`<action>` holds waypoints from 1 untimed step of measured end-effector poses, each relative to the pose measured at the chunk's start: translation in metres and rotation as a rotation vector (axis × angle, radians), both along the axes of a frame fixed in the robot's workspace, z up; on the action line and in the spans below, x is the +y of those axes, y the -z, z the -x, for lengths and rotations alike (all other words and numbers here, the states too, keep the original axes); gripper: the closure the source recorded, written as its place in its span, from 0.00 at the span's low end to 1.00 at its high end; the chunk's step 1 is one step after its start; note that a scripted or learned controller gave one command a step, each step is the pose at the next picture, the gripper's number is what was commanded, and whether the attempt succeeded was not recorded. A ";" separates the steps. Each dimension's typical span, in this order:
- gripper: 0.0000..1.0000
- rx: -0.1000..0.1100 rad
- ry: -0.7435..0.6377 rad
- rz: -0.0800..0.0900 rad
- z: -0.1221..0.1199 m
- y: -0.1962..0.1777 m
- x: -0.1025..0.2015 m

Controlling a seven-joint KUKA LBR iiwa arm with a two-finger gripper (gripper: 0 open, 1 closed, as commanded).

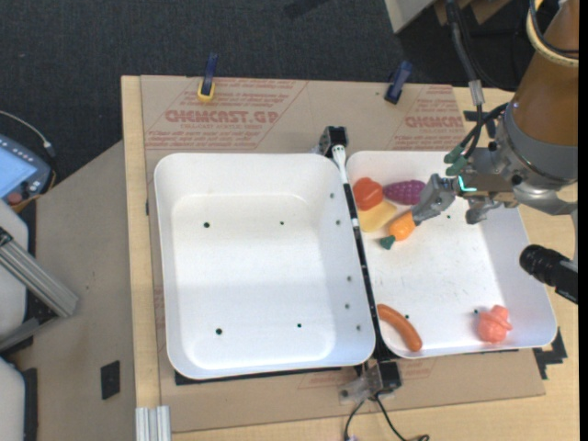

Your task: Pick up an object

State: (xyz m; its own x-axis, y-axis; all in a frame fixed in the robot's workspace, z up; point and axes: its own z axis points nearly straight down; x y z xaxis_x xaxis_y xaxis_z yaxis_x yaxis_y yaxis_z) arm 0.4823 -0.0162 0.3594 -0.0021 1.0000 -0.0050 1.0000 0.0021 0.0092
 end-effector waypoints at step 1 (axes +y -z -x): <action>0.00 -0.009 -0.004 -0.009 0.000 -0.181 0.071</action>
